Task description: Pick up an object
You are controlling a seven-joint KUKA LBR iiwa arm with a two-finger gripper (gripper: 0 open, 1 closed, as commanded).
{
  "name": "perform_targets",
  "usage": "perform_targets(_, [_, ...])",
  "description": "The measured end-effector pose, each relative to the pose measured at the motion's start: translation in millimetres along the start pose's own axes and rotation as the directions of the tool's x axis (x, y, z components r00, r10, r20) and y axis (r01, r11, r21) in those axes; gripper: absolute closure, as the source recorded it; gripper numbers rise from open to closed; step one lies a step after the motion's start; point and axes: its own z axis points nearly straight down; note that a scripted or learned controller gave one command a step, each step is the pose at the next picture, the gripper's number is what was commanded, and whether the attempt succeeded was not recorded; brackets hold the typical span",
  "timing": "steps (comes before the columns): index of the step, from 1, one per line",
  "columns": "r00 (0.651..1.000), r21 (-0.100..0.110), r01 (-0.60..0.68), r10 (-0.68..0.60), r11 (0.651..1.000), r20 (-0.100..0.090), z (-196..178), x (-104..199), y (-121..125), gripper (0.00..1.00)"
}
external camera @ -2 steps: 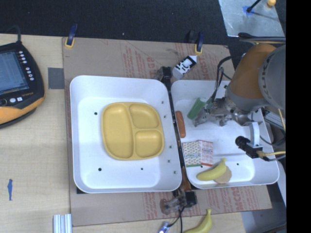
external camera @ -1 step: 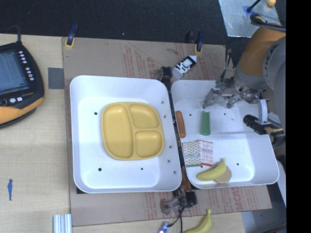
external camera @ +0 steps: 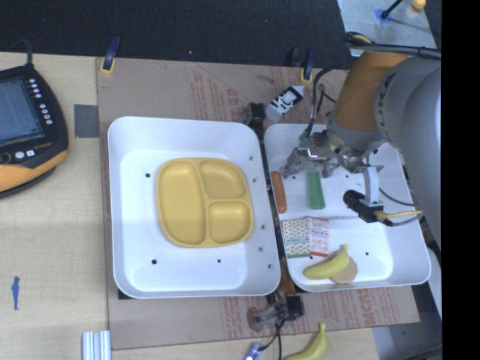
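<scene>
Nearest the camera, a loose banana (external camera: 313,343) lies on the bench (external camera: 45,261) in front of the bins, outside both. A small metal clamp (external camera: 274,313) is just to its left. A short silver rail (external camera: 96,343) sits at the near left. Both bins rest on a brown cardboard sheet (external camera: 187,317).

In the right bin (external camera: 405,265), the near end holds a second banana (external camera: 328,265), curved, with a beige lump (external camera: 347,274) touching its right end. Just behind it lies a flat printed packet (external camera: 305,236) in red and green, close to the bin's left wall. Further back, an orange-brown sausage (external camera: 279,191) lies lengthwise at that left wall. A green stick (external camera: 315,191) lies parallel to it on the right, apart from it.

The hand (external camera: 322,163) is over the far end of the green stick, in the far half of the right bin. Contact with the stick is unclear. Whether the hand is spread or pressed together cannot be told. The grey arm (external camera: 409,118), with its orange band (external camera: 364,88), comes in from the right.

The left bin (external camera: 135,268) holds a yellow divided plate (external camera: 204,201) with three compartments, lying flat near the middle.

Behind the bins, a small black-and-white item (external camera: 285,102) lies on the cardboard. A left blue clip (external camera: 110,53) and a right blue clip (external camera: 306,62) sit on the sheet's far edge. A teach pendant (external camera: 26,130) with an orange rim lies on the bench at far left.
</scene>
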Motion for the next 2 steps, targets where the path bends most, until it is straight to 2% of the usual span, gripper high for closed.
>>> perform_targets(1, [1.000,0.001,0.000,0.000,1.000,0.001,0,-5,-29,0.00])
perform_targets(2, [1.000,-0.002,-0.004,0.004,1.000,0.000,0,-31,-4,0.00])
